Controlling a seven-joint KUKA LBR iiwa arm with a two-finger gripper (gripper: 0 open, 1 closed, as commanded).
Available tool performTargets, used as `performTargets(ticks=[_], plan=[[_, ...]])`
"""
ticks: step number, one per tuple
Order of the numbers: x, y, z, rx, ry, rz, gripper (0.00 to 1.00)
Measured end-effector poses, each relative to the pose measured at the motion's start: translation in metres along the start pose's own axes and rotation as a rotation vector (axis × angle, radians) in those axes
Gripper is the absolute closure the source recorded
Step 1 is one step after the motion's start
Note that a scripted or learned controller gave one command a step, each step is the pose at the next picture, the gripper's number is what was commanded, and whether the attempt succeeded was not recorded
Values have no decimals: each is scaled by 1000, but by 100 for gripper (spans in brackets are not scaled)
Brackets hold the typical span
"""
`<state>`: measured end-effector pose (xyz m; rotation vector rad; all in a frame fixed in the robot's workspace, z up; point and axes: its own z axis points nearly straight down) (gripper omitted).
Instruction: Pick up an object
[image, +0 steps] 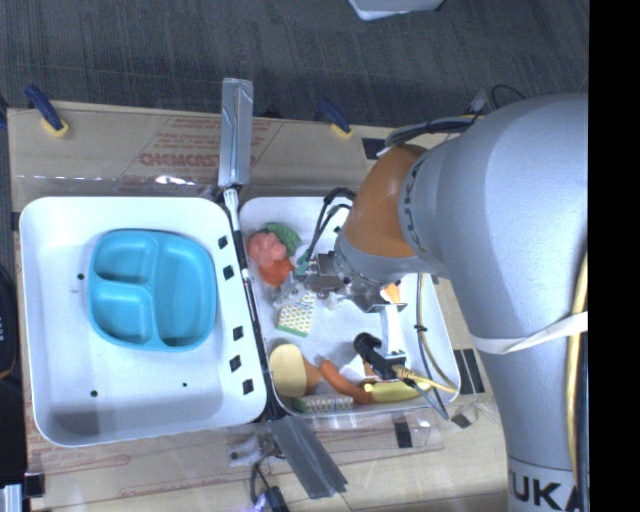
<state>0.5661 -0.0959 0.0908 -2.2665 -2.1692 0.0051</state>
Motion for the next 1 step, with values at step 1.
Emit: performTargets(ticks=[1], plan=[[0,-1,-9,4,1,-2,100]])
